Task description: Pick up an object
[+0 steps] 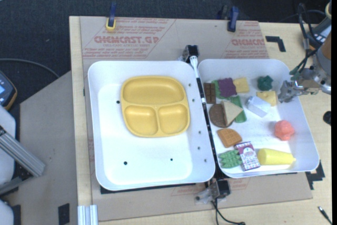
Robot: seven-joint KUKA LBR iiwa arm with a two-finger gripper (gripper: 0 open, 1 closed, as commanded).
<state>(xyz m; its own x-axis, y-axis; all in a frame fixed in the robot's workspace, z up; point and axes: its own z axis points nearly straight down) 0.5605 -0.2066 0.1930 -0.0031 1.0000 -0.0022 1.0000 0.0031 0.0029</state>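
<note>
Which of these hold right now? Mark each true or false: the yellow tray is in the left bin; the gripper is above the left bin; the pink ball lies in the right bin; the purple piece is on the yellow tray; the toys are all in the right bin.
1. The yellow tray is in the left bin. True.
2. The gripper is above the left bin. False: it is at the right bin's right edge.
3. The pink ball lies in the right bin. True.
4. The purple piece is on the yellow tray. False: it is in the right bin.
5. The toys are all in the right bin. True.
</note>
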